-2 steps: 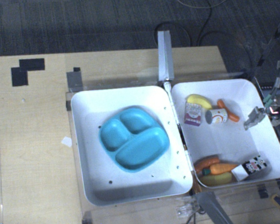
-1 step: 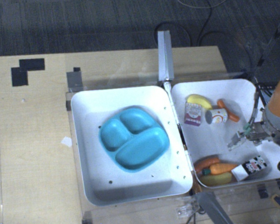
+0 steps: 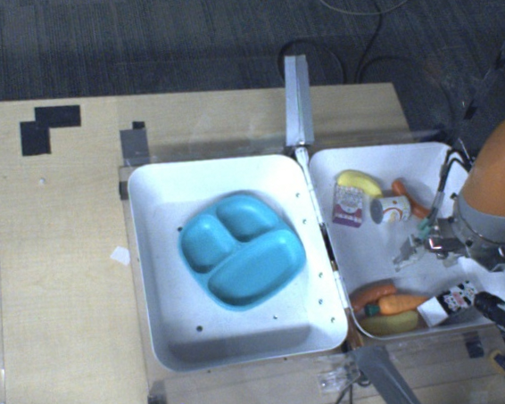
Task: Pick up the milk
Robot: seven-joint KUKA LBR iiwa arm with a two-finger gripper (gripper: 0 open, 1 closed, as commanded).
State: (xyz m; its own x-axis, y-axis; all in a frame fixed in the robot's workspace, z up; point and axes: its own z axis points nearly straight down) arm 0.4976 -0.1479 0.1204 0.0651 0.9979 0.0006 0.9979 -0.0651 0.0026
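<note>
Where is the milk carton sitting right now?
The milk carton lies in the right bin, at its near right corner, just right of the carrot and below the gripper in the camera view.

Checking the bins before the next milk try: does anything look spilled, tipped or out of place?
Nothing looks spilled or broken. The small carton lies on its side at the right bin's near right corner, beside the carrot. The blue divided plate sits skewed in the left bin.
</note>
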